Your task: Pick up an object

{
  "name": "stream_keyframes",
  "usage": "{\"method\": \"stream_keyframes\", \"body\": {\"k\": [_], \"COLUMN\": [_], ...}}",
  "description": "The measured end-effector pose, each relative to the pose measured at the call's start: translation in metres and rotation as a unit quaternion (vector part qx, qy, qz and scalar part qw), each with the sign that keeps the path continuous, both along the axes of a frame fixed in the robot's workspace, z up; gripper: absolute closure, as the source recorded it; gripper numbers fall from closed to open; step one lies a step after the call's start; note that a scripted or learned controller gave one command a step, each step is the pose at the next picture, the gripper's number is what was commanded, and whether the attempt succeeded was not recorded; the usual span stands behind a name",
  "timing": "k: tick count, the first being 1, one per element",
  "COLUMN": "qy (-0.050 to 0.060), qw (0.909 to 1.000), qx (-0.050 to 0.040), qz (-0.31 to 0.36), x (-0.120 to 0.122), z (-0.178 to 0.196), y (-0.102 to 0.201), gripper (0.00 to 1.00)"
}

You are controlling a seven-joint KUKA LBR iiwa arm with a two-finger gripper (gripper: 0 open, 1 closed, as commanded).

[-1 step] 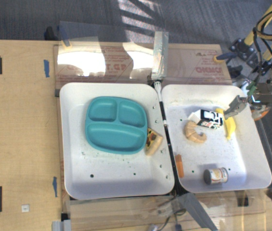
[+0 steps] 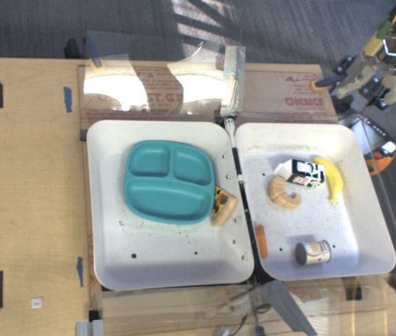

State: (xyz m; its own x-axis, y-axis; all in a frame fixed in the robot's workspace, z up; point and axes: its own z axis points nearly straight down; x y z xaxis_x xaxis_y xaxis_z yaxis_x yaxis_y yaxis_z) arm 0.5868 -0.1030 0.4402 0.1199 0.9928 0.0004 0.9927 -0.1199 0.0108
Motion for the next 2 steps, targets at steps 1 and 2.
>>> {"method": "stream_keyframes", "body": {"k": [1, 2], "qy": [0.005, 0.006], "qw": [0.9994, 0.9991], "qx": [-0.0007, 0.0001], "qz": [0.035, 0.042], "x": [-0.063, -0.109], "z": [-0.004, -0.005], "y": [-0.071, -0.121], "gripper": [0.00, 0.00]}}
